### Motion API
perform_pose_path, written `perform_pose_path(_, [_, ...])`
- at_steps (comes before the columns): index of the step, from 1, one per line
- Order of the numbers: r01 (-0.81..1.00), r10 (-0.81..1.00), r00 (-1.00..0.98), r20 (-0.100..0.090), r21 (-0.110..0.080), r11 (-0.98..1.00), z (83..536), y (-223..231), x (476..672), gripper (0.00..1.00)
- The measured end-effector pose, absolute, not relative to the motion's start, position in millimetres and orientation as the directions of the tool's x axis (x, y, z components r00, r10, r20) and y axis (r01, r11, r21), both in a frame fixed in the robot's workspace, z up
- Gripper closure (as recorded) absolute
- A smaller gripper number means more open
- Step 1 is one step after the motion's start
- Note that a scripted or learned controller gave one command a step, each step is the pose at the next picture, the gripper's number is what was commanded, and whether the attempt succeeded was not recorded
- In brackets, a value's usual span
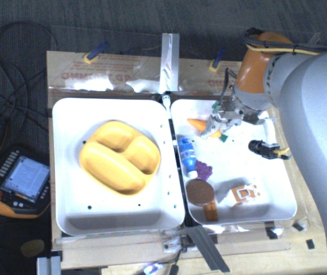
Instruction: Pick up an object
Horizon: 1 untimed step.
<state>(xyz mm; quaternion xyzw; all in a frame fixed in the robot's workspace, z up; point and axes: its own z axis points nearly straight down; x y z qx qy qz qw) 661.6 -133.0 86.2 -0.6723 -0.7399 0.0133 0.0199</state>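
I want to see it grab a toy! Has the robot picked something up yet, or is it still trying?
Not yet, it seems. Done: the arm has reached into the right bin, with the gripper low at the far end beside the orange carrot-shaped piece. In hand: nothing I can see lifted. Left: grabbing and raising one. The blue bottle and brown disc lie on the bin floor.

Dark grey carpet is covering the floor around the table. Black cables are trailing across it at left, beside a lit handheld screen.
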Motion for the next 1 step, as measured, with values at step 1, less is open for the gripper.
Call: perform_pose_path(1, [0.994, 0.994, -0.112, 0.000, -0.005, 0.112, 180.3, -64.9, 668.7, 1.00])
